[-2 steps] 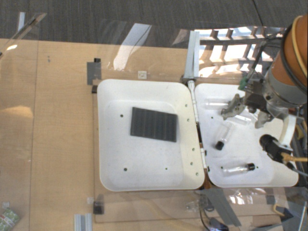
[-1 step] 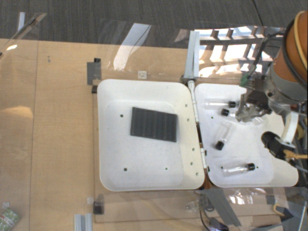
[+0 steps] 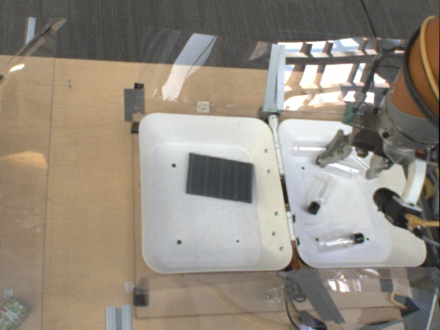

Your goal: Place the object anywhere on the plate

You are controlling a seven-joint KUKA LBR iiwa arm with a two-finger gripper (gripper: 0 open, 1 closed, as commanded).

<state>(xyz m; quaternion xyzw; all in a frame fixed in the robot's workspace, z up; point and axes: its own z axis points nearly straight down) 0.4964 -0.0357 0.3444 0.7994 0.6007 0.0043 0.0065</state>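
Closest to the lens, near the front edge of the right-hand shallow white plastic bin, lies a slim clear plastic vial with a black cap, flat on its side. A little further back I see a 2nd, stubbier clear vial with a black cap, tilted diagonally. Which of the 2 I am meant to move I cannot say; neither is held.

My hand hangs over the back of that bin, its grey metal fingers spread apart with nothing between them, well short of either vial.

Across the divider, in the left-hand white bin, sits the dark grey ribbed rectangular plate, flat and bare on top.

I judge both vials to be light, rigid and slick, and being round they will likely roll or squirt out under a careless squeeze. I would close across the body at mid-length, fingers square to the long axis, rather than on the cap end. Clear walls make the edges hard for me to read from up here, so I would centre on the black cap as my reference.
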